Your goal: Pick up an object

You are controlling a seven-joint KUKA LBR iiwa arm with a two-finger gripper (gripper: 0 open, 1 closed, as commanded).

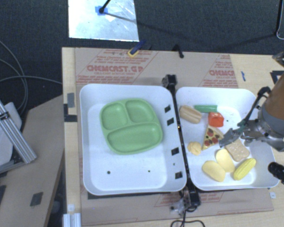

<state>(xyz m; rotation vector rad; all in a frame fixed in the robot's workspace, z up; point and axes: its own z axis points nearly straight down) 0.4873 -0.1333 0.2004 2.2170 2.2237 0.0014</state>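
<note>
The right bin (239,100) holds several toy foods. Among them are a hot dog bun (190,114), a green piece (206,109), a red piece (216,119), a pizza slice (211,136) and a small yellow piece (194,148). Nearer the front lie a toast slice (237,151), two pale yellow pieces (214,170) (224,158) and a corn cob (244,168). My gripper (228,136) hangs low over this bin, its dark tip between the pizza slice and the toast slice. Nothing is seen held.
The left bin (132,171) contains a green divided plate (131,126). A black divider with clips (176,126) runs between the bins. The arm's grey and orange body (277,110) covers the right bin's right side. Cardboard (151,65) lies under both bins.
</note>
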